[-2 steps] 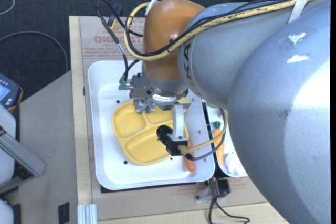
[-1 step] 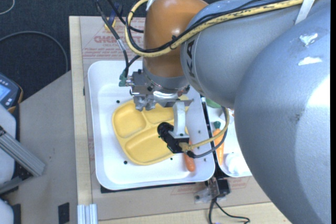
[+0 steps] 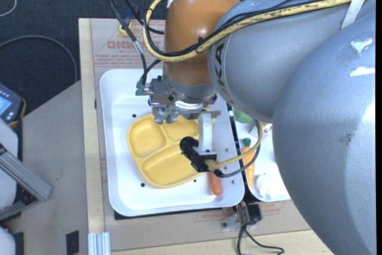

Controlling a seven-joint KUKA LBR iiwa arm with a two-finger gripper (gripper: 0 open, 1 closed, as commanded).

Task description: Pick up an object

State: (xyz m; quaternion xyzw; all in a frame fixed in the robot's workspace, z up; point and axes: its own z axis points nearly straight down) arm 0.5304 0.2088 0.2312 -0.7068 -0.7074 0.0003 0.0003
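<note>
A yellow divided plate [image 3: 160,149] lies in the left white bin [image 3: 116,146], tilted toward the lower right. My gripper [image 3: 168,115] hangs straight down over the plate's far rim, right at its upper edge, under the orange band [image 3: 191,27] of the arm. The wrist hides where the gripper meets the plate. A small orange carrot-like piece [image 3: 215,184] lies by the plate's near right corner.
The big grey arm [image 3: 310,86] covers most of the right bin [image 3: 262,191]. There a green item [image 3: 242,114], an orange item [image 3: 251,172] and a white item [image 3: 267,184] peek out. Black and yellow cables [image 3: 203,159] hang over the plate's right side.
</note>
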